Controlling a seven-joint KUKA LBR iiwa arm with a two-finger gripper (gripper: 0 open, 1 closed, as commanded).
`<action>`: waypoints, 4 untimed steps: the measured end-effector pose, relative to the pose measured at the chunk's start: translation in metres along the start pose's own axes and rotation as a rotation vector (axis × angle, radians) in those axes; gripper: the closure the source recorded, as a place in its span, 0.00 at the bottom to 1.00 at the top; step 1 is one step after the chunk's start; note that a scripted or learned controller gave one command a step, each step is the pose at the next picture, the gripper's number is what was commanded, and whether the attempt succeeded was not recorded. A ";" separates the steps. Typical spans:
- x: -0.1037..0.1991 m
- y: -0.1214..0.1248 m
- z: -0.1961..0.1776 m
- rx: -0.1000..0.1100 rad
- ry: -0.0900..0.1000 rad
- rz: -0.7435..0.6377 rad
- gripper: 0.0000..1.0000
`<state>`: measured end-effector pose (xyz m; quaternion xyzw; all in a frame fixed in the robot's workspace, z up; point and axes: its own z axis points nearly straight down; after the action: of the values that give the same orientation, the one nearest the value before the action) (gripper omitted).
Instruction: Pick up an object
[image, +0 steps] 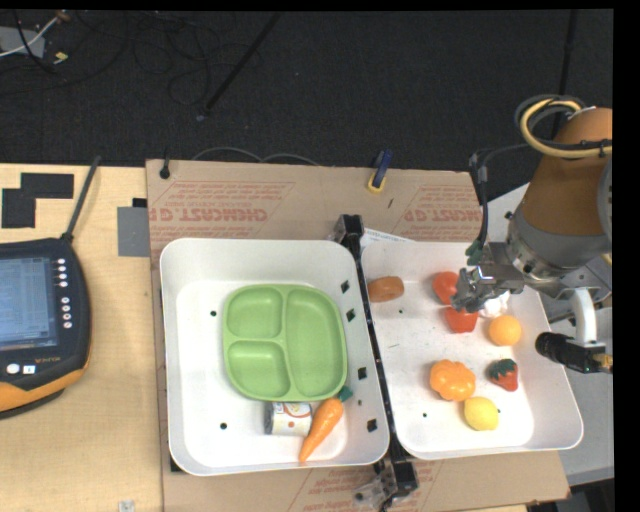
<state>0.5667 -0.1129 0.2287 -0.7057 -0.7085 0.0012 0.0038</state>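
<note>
Two shallow white bins sit side by side on a cardboard-covered bench, split by a black divider (362, 320) that serves here as the landmark.

The bin left of the divider (190, 270) holds a green sectioned plate (284, 340) that fills most of its floor. Below the plate, near the bin's front edge, a small white can (285, 418) lies on its side, and an orange carrot (322, 428) leans against it, its tip pointing to the front rim.

The bin right of the divider (420, 420) holds smaller pieces, spread apart. A brown bread-like lump (385, 289) lies just beside the divider. Farther right sit a red piece (446, 287), a red-orange piece (461, 320), an orange (504, 331), an orange pumpkin-like fruit (452, 380), a strawberry (503, 373) and a lemon (481, 413). Bare white floor lies between the divider and the fruit.

The grey arm with its orange band reaches in over the far right rim, angled down. Its gripper (478, 297) hangs low among the red pieces and the orange. Whether its fingers are spread or pinching anything, I cannot tell.
</note>
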 end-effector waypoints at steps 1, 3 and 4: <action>0.038 -0.024 0.012 0.003 -0.001 0.002 1.00; 0.044 -0.031 -0.005 0.000 -0.003 0.003 1.00; 0.052 -0.022 0.000 0.000 -0.003 0.003 1.00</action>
<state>0.5448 -0.0610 0.2290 -0.7066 -0.7076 0.0022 0.0027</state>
